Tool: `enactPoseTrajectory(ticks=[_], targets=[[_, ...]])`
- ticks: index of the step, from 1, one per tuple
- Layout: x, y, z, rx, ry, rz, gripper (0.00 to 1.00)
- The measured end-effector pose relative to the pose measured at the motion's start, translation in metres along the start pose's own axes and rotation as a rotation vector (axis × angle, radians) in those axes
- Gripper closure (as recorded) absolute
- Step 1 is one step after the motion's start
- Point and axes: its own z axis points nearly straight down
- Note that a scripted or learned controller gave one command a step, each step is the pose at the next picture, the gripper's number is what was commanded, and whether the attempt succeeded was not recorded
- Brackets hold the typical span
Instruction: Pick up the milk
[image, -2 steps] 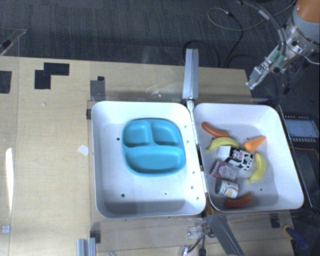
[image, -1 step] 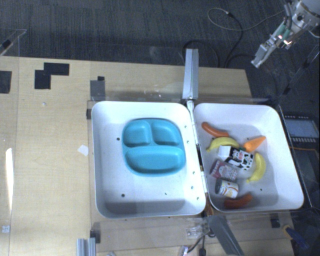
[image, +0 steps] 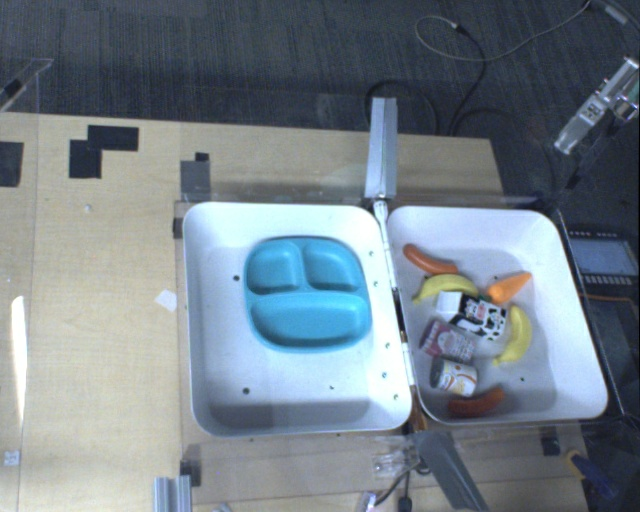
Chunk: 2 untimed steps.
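Observation:
The milk (image: 481, 316) is a small white carton with black cow patches. It lies on its side in the middle of the right bin (image: 560, 250), among toy foods. A yellow banana (image: 441, 286) lies just to its upper left and another banana (image: 518, 336) touches its right side. My gripper (image: 603, 103) hangs at the view's top right corner, over the dark floor and well beyond the right bin's far corner, far from the milk.
The right bin also holds an orange carrot (image: 509, 286), a reddish sausage (image: 431, 260), a pink packet (image: 448, 341), a small can (image: 456, 377) and another sausage (image: 476, 403). In the left bin (image: 210, 330) sits a blue divided plate (image: 305, 292). A metal post (image: 381, 150) rises between the bins.

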Motion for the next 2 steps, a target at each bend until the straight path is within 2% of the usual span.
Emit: enactPoseTrajectory(ticks=[2], targets=[[0.001, 0.005, -0.028, -0.01, -0.02, -0.016, 1.0]])
